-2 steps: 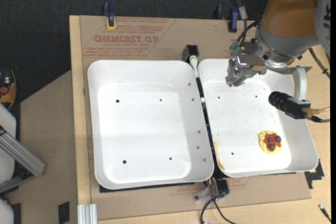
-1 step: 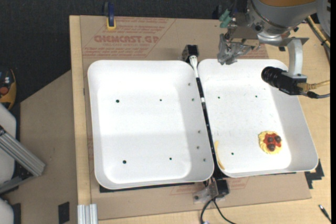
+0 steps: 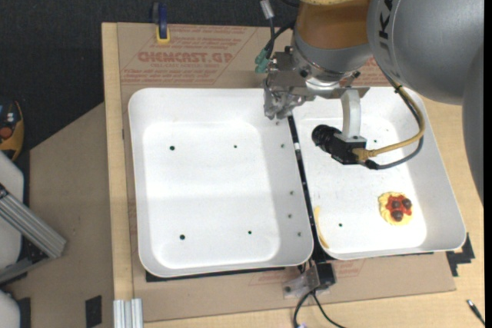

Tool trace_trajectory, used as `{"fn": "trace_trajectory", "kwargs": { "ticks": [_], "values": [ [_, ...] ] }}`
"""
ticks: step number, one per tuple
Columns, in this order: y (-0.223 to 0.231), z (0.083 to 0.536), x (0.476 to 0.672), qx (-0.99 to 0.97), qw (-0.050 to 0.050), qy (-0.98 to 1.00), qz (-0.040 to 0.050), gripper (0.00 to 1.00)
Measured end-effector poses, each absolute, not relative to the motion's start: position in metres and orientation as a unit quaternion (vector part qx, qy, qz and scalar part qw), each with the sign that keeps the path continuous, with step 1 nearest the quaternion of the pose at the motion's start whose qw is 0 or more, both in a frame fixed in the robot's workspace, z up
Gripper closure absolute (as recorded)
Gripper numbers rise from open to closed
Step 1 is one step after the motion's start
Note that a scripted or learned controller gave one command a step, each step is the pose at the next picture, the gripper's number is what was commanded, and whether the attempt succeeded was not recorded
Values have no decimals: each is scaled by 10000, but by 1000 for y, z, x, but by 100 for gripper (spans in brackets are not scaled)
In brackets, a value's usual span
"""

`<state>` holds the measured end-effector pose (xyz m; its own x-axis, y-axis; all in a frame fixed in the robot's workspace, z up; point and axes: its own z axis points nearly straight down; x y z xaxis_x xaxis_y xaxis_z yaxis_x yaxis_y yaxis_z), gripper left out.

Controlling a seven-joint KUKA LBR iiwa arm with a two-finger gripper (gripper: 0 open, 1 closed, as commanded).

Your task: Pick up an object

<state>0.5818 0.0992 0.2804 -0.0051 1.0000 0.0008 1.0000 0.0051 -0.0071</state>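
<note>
We see the end effector (image 3: 278, 107) hanging over the far end of the divide between the two bins, near the tabletop's far edge; we cannot tell its state or whether it has hold of anything. A small yellow and red object (image 3: 396, 207) lies in the right bin (image 3: 438, 188), toward its near right corner, well apart. The left bin (image 3: 154, 242) sits alongside.
</note>
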Motion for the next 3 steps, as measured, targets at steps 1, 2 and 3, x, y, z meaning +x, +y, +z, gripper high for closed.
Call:
{"fn": "trace_trajectory", "kwargs": {
  "ticks": [1,2,3],
  "values": [
    [131,432,612,-7054,-58,-7088,-91,100],
    [163,329,639,-7062,32,-7080,41,100],
    [213,270,667,-7057,13,-7085,12,100]
  ]
}}
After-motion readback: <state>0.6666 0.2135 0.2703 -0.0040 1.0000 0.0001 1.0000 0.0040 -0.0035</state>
